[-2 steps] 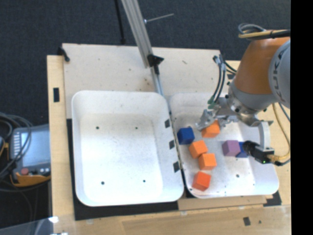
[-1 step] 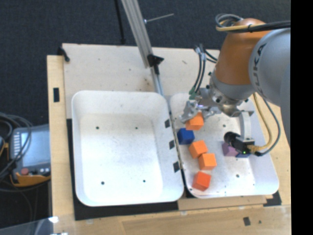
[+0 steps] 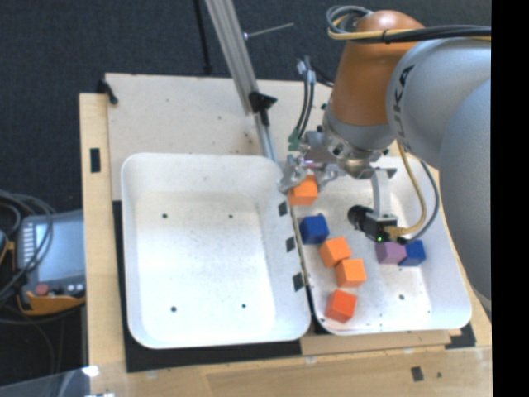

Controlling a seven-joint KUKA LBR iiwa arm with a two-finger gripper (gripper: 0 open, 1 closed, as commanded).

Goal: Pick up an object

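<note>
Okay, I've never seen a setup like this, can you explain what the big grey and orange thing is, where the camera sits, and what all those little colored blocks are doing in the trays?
The big grey and orange thing is a robot arm, reaching in from the right. A single camera looks down at a slant on a bench with two shallow white trays, the left tray and the right tray. The arm's gripper sits near the top of the right tray, right above an orange block; whether it actually grips that block is unclear. Loose in the right tray lie a blue block, three more orange blocks, and a purple block beside another blue one.
</note>
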